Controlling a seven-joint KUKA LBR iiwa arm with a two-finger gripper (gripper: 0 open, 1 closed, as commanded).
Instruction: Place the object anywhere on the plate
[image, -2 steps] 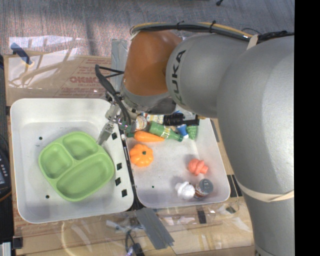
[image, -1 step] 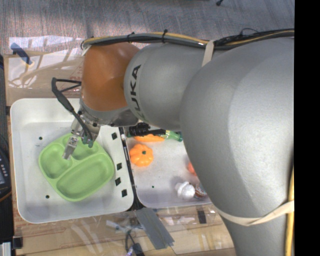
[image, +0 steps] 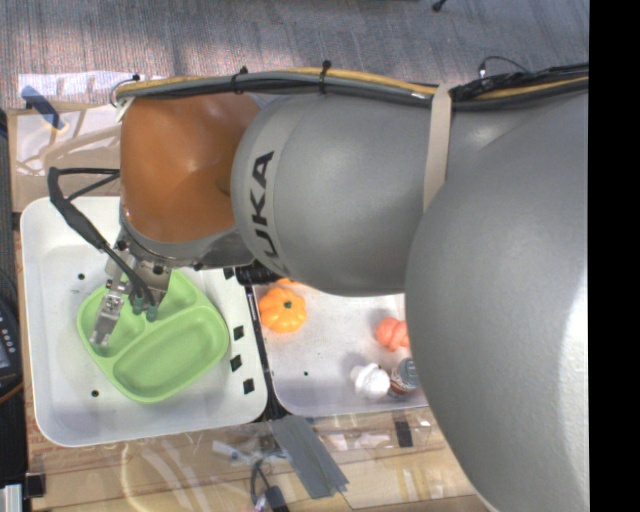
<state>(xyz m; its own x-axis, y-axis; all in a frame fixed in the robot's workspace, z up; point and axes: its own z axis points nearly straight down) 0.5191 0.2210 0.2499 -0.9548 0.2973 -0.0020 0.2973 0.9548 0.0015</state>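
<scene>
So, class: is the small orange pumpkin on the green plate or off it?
Off. The pumpkin sits in the right bin, while the green plate lies in the left bin.

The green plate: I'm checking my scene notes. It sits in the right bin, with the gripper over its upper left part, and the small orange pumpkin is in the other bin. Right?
Not quite. The green plate lies in the left bin, as the camera view shows. The gripper is over its upper left part, and the small orange pumpkin is in the other bin, the right one.

A robotics lab bench is being shown.
Two white bins (image: 50, 400) are being overhung by a cabled KUKA arm (image: 400, 200); toy items are being kept inside.
</scene>
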